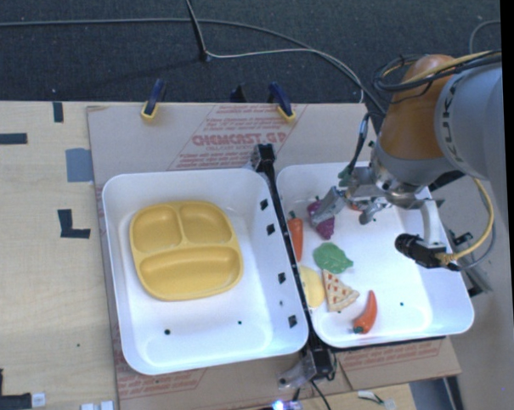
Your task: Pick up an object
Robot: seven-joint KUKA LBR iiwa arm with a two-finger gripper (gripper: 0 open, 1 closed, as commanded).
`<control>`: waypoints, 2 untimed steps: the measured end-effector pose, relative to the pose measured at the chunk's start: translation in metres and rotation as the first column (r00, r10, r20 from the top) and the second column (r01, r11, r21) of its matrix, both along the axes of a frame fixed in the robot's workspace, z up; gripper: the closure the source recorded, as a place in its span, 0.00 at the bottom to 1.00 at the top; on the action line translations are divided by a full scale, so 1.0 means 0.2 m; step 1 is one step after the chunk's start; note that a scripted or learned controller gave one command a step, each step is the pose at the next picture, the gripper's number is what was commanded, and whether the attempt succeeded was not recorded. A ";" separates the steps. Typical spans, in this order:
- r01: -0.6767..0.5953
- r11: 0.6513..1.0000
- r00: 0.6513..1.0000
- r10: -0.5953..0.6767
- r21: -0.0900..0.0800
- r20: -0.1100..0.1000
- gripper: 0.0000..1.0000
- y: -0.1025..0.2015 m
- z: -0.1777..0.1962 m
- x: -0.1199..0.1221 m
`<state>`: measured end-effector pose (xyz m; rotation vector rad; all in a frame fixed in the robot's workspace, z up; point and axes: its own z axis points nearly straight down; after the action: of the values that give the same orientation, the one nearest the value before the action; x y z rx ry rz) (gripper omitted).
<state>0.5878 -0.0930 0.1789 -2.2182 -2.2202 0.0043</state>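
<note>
Hovering right of centre, the gripper [325, 210] sits low over the purple toy [324, 227], presumably to grab it; its spread is unclear.

A wooden bench [39, 277] is bearing a cardboard sheet [228, 137], with dark carpet [88, 46] lying beyond, crossed by a black cable [258, 30].

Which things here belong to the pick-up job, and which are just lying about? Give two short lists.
Part of the job:
claw
purple toy just under it
carrot
green leaf
pizza slice
red chilli
yellow piece
right bin

Just lying about:
yellow divided plate
left bin
blue clamps
black cable
</note>
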 end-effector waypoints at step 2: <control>0.000 1.000 1.000 0.000 0.000 0.003 0.00 -0.01 -0.47 -0.01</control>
<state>0.5862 -0.0953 0.0846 -2.2197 -2.2221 0.0010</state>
